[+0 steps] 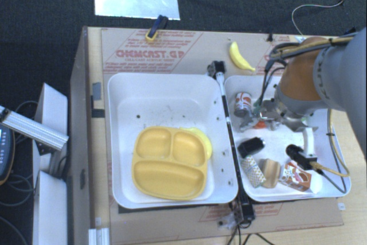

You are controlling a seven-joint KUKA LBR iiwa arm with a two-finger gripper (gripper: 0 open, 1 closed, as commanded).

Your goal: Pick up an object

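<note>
The arm is down in the right bin (335, 195), its gripper (256, 120) low beside the small red-and-white can (243, 102); I cannot tell how it is set. Next it needs a clean close and lift. A black block (250, 147), patterned pieces (252, 171) and a red packet (296, 175) crowd nearby; the yellow divided plate (169, 162) lies in the left bin (166, 89).

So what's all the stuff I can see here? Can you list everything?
Shallow white plastic bins: two, white, side by side on the bench.
Yellow divided plastic tray: one, yellow, in the left bin.
Yellow banana: one, yellow, on the cardboard behind the right bin.
Small red-and-white can: one, right bin, back left.
Small black block: one, black, right bin, middle.
Red-and-white printed packet: one, right bin, front.
Grey arm with orange band: one, over the right bin.
End effector: one, metal, low beside the can.
</note>
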